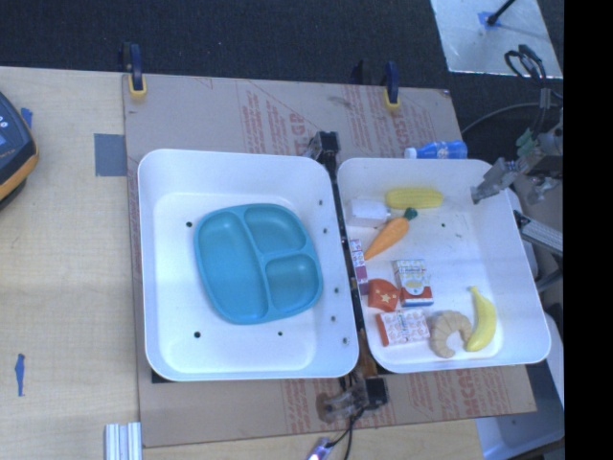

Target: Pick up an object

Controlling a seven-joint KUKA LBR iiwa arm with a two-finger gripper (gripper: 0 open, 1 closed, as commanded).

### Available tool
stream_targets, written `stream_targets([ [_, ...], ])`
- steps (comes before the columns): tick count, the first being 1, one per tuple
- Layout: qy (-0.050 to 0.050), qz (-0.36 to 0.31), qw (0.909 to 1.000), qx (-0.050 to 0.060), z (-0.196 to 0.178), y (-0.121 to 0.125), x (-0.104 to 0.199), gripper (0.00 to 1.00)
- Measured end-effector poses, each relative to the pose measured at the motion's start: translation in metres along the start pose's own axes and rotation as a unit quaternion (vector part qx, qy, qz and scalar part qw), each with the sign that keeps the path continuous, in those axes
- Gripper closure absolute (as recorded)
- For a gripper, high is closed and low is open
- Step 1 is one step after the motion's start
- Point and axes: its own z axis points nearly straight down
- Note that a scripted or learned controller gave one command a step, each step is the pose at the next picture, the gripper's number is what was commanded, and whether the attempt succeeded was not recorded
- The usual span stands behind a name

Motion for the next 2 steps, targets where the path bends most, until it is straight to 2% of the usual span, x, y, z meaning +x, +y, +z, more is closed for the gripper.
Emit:
stream_targets([
  [1, 0.001, 0.0, 1.0, 0.002, 0.136, 0.023, 0.02, 0.0],
  [2, 0.0, 0.0, 1.0, 0.001, 0.172, 0.071, 0.065, 0.0],
])
